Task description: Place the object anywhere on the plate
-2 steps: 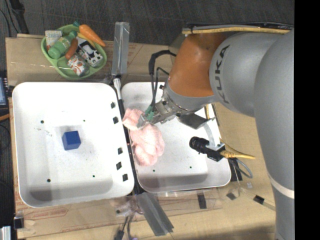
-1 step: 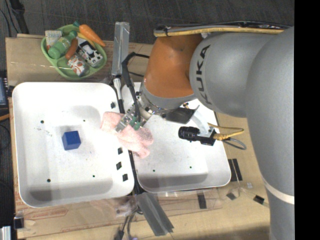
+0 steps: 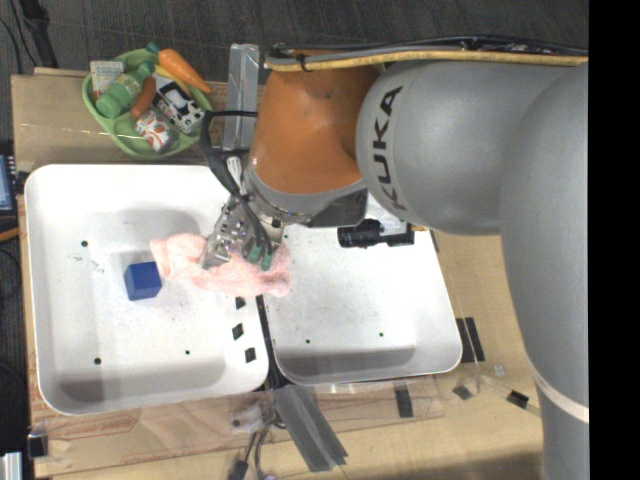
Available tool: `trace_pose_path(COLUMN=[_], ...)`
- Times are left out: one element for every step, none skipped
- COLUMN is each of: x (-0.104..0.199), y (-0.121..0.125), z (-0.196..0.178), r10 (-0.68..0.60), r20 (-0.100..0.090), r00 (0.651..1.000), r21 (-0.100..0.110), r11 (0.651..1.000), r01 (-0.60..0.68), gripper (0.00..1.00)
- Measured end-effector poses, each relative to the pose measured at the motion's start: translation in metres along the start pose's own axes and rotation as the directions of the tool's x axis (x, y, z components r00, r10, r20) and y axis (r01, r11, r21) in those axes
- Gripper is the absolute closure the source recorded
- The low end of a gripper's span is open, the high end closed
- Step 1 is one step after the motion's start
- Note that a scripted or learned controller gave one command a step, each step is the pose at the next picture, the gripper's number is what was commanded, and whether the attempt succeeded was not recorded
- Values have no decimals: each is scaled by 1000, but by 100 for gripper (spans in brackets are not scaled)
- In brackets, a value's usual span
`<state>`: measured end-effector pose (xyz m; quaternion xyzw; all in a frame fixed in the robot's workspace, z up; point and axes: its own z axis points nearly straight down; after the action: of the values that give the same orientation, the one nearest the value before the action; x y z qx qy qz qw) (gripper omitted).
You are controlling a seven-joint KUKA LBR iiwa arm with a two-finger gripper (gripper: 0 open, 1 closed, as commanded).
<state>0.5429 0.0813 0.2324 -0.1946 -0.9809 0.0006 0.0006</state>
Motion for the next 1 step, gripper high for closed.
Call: trace_pose_path(x=[16], y=[48], z=[0], r10=[-383], r20=[3], r00=[924], r21=[-1], r11=[924], r01=[383], gripper=[100])
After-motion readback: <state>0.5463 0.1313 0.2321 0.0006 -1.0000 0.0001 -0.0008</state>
